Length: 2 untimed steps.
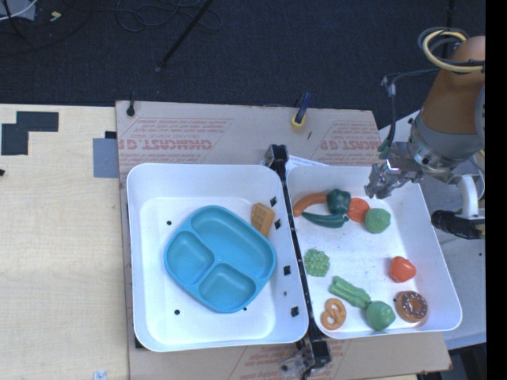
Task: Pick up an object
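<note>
Right bin (444, 275), front edge to rear. Along the near rim lie a pretzel (333, 314), a green ball (380, 315) and a chocolate doughnut (411, 306); behind them a green pea pod (349, 291), a broccoli floret (317, 262) and a red pepper (402, 269). Farther back, a green lime (377, 220) rests just beside an orange-red piece (358, 209) and a dark green pepper (336, 210). The end effector (383, 182) hovers over the far rim, directly behind and above the lime, the likeliest target; whether it is open or closed cannot be told, and nothing is visibly gripped.
</note>
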Each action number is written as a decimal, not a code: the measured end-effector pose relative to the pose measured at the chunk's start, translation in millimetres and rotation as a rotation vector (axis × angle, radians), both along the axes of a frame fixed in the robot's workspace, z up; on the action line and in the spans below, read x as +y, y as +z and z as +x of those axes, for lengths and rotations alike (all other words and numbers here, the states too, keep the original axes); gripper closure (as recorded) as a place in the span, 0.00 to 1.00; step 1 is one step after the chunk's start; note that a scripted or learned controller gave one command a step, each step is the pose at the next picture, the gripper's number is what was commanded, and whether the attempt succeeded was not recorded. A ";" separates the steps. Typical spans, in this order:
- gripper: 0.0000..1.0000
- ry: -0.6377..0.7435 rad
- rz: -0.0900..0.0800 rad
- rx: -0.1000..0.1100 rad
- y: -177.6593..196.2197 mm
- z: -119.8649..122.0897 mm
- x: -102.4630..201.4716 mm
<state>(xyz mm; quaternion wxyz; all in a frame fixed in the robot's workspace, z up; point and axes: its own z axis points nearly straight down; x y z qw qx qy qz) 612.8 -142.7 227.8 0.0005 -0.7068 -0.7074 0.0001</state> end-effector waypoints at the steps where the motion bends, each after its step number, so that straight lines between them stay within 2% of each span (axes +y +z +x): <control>1: 1.00 0.001 0.001 0.004 -2.6 -13.0 40.8; 2: 1.00 0.004 0.002 0.004 -6.2 -12.8 91.5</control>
